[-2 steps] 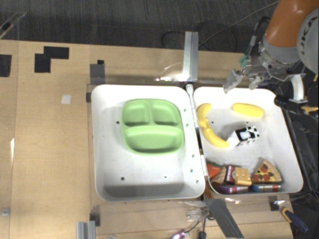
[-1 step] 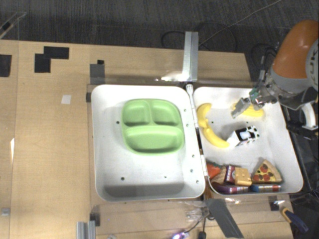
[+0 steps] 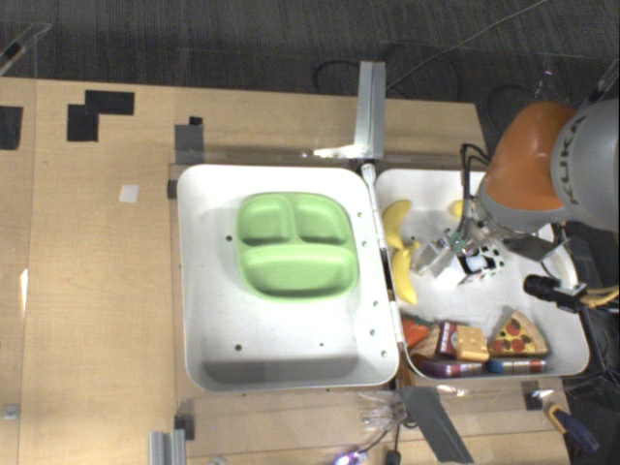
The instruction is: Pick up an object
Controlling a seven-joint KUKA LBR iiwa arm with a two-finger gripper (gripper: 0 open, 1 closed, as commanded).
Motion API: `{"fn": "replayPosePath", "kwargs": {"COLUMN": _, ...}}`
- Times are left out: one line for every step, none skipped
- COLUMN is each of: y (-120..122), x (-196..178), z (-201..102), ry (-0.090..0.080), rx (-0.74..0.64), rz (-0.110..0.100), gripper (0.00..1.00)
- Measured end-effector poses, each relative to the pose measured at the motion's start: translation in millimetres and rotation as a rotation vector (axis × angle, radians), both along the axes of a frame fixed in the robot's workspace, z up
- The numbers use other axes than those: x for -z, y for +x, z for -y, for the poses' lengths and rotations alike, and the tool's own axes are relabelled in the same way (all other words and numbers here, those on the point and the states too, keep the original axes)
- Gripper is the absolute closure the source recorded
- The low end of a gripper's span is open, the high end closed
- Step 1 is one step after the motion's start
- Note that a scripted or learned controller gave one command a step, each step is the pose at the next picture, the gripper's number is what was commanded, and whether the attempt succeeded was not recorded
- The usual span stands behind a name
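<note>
My gripper (image 3: 453, 255) hangs low over the middle of the right bin (image 3: 579, 356), below the arm's orange band (image 3: 523, 158). Just to its left, a yellow banana (image 3: 397, 250) lies along the bin's left wall. A small yellow piece (image 3: 455, 207) peeks out just above the gripper. Along the bin's front edge lie a toy pizza slice (image 3: 518, 335), a tan cracker-like block (image 3: 470, 341), a red item (image 3: 417, 332) and a dark bottle-like item (image 3: 444, 364). The arm hides part of the bin's right side.
The left bin (image 3: 208, 356) holds a green divided plate (image 3: 295, 243). A metal post (image 3: 372, 105) stands behind the seam between the bins. Black cables run over the bench at the back right.
</note>
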State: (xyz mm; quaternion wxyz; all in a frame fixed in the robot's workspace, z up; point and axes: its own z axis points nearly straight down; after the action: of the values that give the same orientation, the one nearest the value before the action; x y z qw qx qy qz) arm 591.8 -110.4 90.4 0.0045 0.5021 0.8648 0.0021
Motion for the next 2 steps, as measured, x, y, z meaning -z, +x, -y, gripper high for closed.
{"fn": "replayPosePath", "kwargs": {"y": 20.5, "x": 1.8, "z": 22.8, "ry": 0.004, "rx": 0.26, "rz": 0.001, "gripper": 0.0}}
{"fn": "replayPosePath", "kwargs": {"y": 74.0, "x": 4.1, "z": 11.1, "ry": 0.002, "rx": 0.381, "rz": -0.029, "gripper": 0.0}}
